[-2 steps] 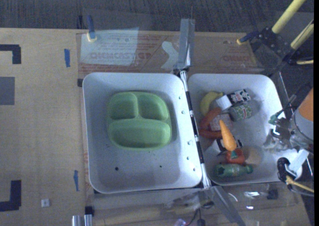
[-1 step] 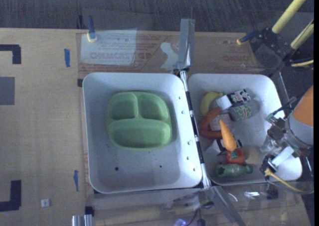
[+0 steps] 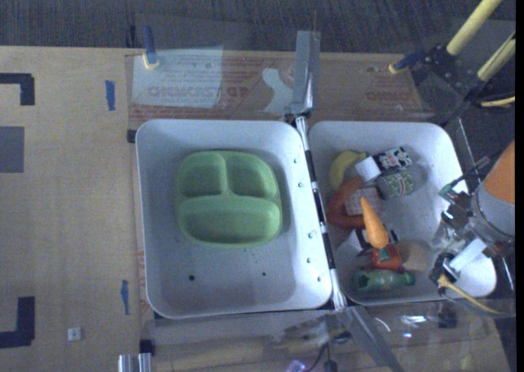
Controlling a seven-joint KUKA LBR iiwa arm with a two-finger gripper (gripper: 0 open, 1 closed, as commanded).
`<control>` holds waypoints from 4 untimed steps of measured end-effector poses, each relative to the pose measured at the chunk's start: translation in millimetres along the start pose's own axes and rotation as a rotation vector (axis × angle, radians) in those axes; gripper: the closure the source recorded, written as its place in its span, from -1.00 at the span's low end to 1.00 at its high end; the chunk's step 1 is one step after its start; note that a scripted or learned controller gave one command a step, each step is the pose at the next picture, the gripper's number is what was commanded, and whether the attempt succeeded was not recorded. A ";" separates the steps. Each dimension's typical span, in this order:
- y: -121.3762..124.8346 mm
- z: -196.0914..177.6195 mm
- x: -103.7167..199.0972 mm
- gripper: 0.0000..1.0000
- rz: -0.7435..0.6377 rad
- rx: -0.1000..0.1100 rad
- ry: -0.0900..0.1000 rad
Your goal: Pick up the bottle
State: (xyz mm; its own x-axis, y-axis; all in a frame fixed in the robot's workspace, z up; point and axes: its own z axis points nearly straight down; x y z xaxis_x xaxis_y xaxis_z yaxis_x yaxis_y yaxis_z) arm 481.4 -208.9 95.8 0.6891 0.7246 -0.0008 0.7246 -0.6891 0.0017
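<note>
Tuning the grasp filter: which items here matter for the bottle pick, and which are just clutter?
Job:
- green bottle, lying on its side at the right bin's near edge
- claw, at that bin's right side

Clutter:
- green divided plate in the left bin
- carrot
- banana
- grey can

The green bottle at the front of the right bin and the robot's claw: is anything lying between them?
In the camera view, the stretch from the green bottle to the gripper is bare white floor of the right bin.
</note>
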 end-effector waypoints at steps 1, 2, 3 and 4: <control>4.0 9.2 -5.5 1.00 0.241 0.003 0.004; 3.6 0.1 -5.1 1.00 0.239 0.004 0.002; 53.2 -69.2 31.5 1.00 0.411 0.003 -0.001; 6.8 9.5 15.8 1.00 0.544 0.003 0.002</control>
State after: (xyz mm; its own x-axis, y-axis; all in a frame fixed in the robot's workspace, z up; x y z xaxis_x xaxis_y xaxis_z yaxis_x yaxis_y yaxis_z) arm 497.3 -202.1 86.3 0.9646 0.2636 0.0015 0.2636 -0.9646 -0.0015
